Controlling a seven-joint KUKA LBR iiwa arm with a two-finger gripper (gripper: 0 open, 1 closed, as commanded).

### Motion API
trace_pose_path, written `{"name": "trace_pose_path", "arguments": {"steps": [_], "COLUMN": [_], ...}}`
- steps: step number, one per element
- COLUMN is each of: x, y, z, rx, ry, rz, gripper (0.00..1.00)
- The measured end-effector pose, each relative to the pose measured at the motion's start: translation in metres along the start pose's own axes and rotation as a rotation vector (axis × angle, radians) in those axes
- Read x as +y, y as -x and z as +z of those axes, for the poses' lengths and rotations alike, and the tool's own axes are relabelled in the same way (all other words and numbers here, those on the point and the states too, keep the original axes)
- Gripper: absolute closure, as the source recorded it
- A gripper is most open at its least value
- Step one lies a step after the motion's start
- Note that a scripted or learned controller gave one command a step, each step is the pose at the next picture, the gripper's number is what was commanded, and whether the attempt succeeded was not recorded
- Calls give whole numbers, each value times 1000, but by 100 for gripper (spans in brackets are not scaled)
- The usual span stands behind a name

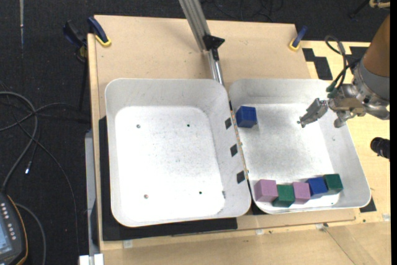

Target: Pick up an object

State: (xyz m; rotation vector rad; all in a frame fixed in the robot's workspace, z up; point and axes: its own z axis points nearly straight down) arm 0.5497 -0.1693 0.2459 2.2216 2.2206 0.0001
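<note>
Blocks lie in the right bin (347,146): a lone blue cube (246,116) near its upper left corner, well apart from the gripper (310,115), which hangs over the bin's upper right part with nothing visible between its fingers; how far apart they stand cannot be told. Along the bin's near wall sits a touching row: purple cube (266,190), green cube (285,194), second purple cube (301,191), second blue cube (317,185), second green cube (333,182). Bare floor lies between the lone cube and the row. The left bin (118,133) adjoins on the other side.
</note>
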Motion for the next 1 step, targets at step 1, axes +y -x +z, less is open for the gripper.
{"name": "trace_pose_path", "arguments": {"steps": [1], "x": [0], "y": [21], "z": [153], "rx": [-1], "ry": [0], "rz": [2], "gripper": [0]}}
